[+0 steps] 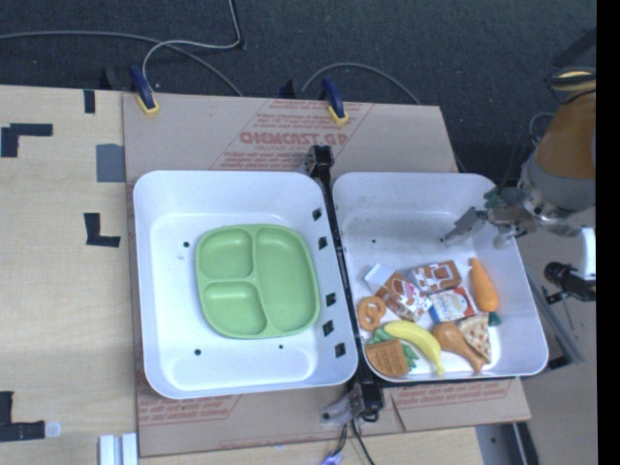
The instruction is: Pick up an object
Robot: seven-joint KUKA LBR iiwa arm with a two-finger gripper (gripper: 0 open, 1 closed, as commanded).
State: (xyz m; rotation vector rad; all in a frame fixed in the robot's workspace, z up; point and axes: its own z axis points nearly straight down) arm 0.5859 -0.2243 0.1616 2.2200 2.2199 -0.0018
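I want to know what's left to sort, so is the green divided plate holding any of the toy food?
Empty. The green plate lies flat in the left bin with all three compartments bare; the toy food is piled in the right bin.

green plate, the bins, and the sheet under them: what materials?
Green plate: looks like matte moulded plastic, with soft rounded dividers. Bins: probably glossy white plastic, showing light sheen on the walls. Sheet: brown cardboard, printed red lettering, clamped at the far edge.

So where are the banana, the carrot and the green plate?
banana [417,340]: camera view, middle of its yellow curve.
carrot [483,286]: camera view, middle of its orange body.
green plate [258,281]: camera view, ridge between its compartments.
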